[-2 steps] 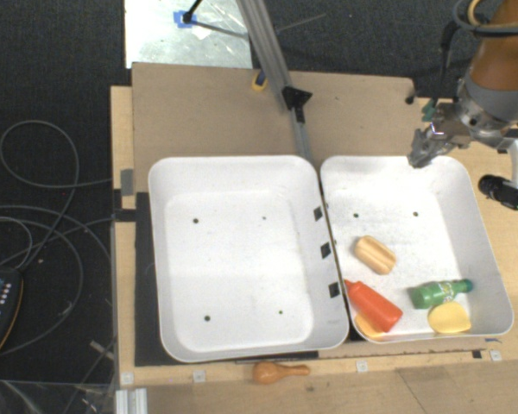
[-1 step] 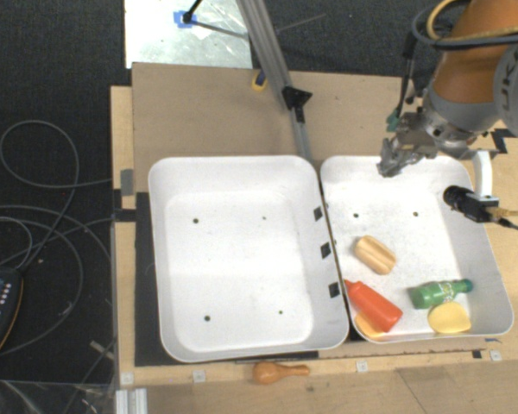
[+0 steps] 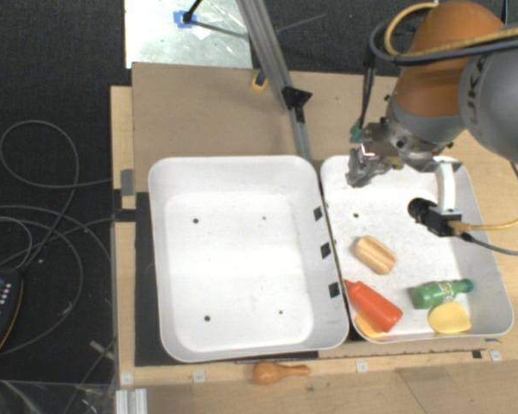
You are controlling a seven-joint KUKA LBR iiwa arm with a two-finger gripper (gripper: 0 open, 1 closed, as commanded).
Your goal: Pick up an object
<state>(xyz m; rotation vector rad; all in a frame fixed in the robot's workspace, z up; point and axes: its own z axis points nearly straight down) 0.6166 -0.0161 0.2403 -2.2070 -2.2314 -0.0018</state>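
Hovering at the upper left of the right bin point(image 3: 492, 313), the gripper point(image 3: 359, 177) is holding nothing — the bread roll point(image 3: 375, 254) is lying below it toward the frame's bottom, well apart, finger spread unclear.

Grey KUKA arm point(image 3: 501, 93), orange band above wrist. Yellow and black cables loop off it. Hand point(image 3: 360, 172) is dull metal.
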